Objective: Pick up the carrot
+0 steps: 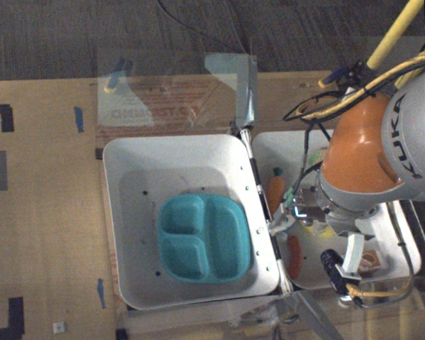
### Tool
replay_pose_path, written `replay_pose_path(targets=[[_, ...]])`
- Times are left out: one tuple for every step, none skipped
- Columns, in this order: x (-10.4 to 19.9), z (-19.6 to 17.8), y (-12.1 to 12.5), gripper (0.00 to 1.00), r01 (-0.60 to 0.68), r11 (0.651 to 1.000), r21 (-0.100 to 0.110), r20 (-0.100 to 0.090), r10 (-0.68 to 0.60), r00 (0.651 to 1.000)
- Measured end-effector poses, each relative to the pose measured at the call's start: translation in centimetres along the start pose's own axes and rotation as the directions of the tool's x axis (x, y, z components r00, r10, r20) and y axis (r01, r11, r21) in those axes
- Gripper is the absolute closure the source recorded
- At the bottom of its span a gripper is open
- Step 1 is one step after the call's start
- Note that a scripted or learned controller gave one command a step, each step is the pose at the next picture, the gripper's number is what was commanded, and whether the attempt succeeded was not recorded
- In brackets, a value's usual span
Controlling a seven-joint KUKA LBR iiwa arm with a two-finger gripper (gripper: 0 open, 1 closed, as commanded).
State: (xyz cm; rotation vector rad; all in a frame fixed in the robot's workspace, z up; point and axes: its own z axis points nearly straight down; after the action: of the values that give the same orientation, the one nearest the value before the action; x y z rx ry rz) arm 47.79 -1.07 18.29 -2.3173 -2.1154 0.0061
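Note:
The carrot (275, 191) is orange with a small green top. It lies along the left wall of the right bin (264, 147), pointing toward the front. My gripper (282, 223) hangs just in front of the carrot's lower end, close to the divider between the bins. The grey and orange wrist above it hides much of the right bin. Nothing shows held in the gripper.
A reddish sausage-shaped item (294, 257) lies in front of the gripper. A brown and white item (370, 261) sits at the bin's front right, and a yellow piece (322, 229) peeks out under the wrist. The left bin (127, 170) holds a teal divided plate (202, 237).

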Motion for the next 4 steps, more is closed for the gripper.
replay_pose_path(targets=[[-6.5,-0.1,5.6,0.0,0.028,1.0,-0.004,0.0,-0.028,1.0],[-9.1,9.4,2.2,0.0,-0.09,0.996,-0.018,0.002,0.09,0.996],[-9.1,8.5,2.1,1.0,-0.094,0.995,-0.017,0.0,0.094,0.996],[-11.3,3.9,1.1,1.0,0.026,1.0,-0.004,0.0,-0.026,1.0]])
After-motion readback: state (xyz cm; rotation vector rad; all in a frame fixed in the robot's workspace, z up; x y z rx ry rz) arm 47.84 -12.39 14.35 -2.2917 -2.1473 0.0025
